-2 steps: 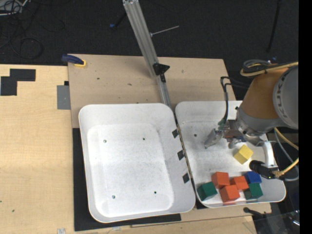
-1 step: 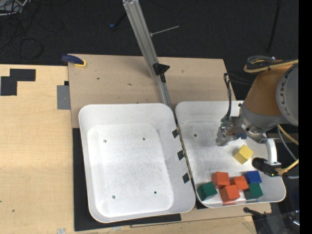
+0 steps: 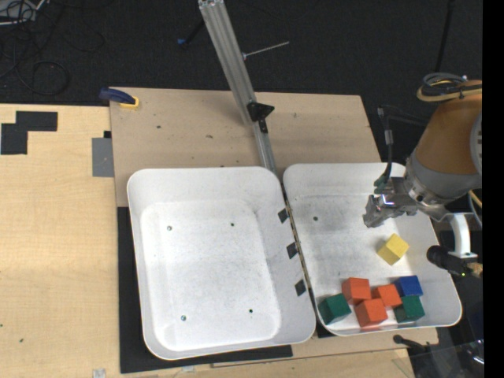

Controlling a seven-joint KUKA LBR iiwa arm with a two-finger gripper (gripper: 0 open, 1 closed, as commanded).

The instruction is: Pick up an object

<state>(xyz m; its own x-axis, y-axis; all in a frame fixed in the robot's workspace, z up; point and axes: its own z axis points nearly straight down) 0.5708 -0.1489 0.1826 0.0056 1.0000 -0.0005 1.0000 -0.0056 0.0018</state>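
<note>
- Over the right bin (image 3: 331,191), I see my gripper (image 3: 379,210) hanging low above the bin floor, with the grey arm and its orange band reaching in behind it.
- At this slant I cannot tell how the jaws stand, and I see nothing caught in them, so I count nothing as held.
- Just below and a little to the right of the jaws, the yellow cube (image 3: 392,248) lies alone on the white floor, near the gripper but apart from it, turned corner-on to my view.
- Farther below the jaws, the other blocks huddle against the bin's near wall: an orange one (image 3: 357,289), a second orange (image 3: 371,312), a third orange (image 3: 387,294), a blue one (image 3: 409,285), a green one (image 3: 335,308) and another green (image 3: 409,310), several of them touching.
- To the jaws' left, past the divider, the left bin (image 3: 150,211) has no part in this pick.
- By my reading this is the approach step: the gripper is near a target but not yet over it, and no grasp has been made.
- As I judge it, the yellow cube is the easy choice, since it has free space on every side.
- The next move calls for shifting the jaws over that cube, squaring the wrist to its flat faces, then dropping straight down before closing.
- The huddle looks a worse bet to me; fingers would likely strike a neighbour.
</note>
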